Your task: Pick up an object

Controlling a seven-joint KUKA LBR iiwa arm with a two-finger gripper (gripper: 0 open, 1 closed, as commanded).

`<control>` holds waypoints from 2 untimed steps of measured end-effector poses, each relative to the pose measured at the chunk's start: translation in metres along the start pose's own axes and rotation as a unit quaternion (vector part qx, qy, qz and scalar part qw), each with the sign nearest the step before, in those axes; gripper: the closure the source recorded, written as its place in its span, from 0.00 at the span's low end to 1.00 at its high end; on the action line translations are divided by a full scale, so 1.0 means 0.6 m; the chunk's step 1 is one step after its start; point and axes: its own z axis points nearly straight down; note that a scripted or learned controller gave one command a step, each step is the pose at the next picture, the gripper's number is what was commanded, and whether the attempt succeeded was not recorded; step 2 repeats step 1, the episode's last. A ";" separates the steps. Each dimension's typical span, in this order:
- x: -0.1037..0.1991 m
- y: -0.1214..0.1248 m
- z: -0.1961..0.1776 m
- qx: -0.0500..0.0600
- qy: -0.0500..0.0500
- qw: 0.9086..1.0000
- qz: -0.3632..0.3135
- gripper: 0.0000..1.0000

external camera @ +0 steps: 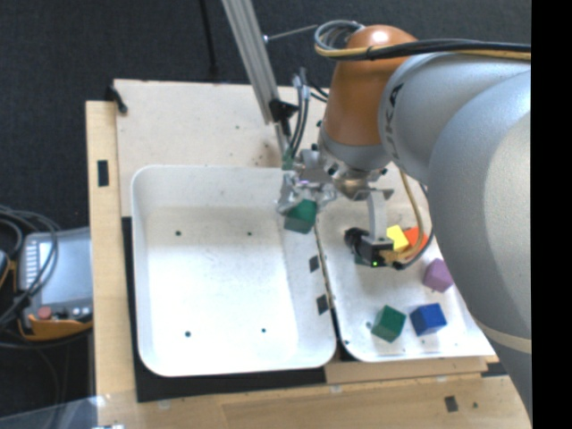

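Camera view shows the end effector [298, 197] closed on a green block [301, 215], held raised above the divide between the two bins. Left of it lies the left bin [179, 195]; to its right, in the right bin [357, 347], sit a yellow block [397, 236], purple block [437, 275], blue block [428, 318] and another green cube [389, 323].

Left bin [214, 275] sits down-left of the claw [299, 199], right bin [356, 324] down-right of it, both on the tan counter [179, 123]. A metal rail [246, 34] slants up and away behind the claw. Far off to its left there's a grey box [54, 280] with cables [11, 231].
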 end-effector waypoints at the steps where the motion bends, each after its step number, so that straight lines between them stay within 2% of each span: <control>1: 0.070 0.054 -0.034 -0.001 0.000 1.000 0.000 1.00; 2: 0.070 0.054 -0.034 -0.001 0.000 1.000 0.000 1.00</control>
